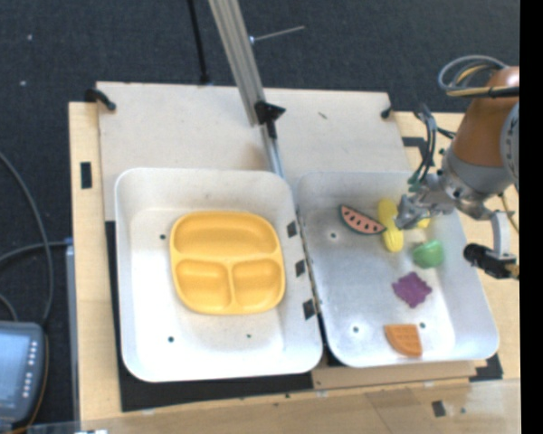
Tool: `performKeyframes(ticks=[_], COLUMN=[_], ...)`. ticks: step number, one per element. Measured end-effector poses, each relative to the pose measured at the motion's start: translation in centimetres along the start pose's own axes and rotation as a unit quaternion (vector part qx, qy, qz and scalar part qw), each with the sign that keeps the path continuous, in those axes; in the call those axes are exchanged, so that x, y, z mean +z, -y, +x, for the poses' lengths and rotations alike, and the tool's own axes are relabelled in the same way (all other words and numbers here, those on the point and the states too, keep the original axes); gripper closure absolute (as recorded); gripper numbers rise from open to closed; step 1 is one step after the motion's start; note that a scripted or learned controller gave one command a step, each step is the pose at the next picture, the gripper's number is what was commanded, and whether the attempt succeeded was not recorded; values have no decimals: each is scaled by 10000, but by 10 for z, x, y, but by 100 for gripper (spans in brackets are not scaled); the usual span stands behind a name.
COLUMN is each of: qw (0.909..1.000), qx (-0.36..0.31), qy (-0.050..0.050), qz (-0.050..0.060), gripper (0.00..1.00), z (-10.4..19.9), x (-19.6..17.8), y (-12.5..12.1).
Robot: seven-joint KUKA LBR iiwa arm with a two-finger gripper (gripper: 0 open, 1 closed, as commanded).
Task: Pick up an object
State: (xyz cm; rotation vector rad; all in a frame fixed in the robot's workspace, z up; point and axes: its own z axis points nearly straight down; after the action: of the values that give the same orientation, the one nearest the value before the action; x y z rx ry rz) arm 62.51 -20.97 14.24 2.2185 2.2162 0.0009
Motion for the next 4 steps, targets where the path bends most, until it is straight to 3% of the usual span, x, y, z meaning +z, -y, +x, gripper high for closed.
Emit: performKeyframes(ticks=[1, 2, 4], qw=[10000, 10000, 10000], qx=[9, -5, -4], qy=[-5, -10, -19], qz=[-12, 1, 12], gripper=[100, 100, 100], z=[0, -2, 96], x=[-61, -86, -91], y=[6, 5, 29])
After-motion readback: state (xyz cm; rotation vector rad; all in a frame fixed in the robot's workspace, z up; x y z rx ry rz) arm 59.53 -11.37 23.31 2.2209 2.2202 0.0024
